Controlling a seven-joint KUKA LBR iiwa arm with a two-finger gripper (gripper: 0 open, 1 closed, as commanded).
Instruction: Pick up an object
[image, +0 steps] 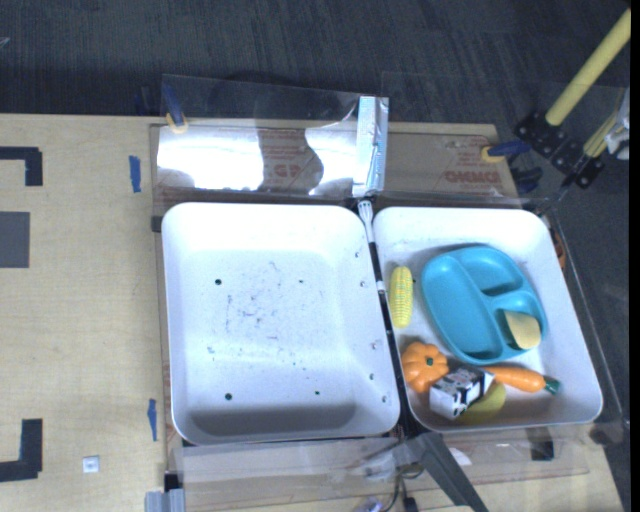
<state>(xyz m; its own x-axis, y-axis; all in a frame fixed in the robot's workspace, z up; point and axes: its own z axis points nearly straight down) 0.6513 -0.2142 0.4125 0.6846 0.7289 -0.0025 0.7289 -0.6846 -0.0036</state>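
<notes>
Right bin (575, 300) crowds a half-hidden white block (455, 390) beside carrot (518, 379).

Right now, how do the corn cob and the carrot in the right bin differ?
The corn cob is yellow and lies lengthwise along the bin's left wall; the carrot is orange and lies crosswise near the front wall. The corn cob lies apart from the other items; the carrot touches a small box. Both lie flat beside the blue plate.
</notes>
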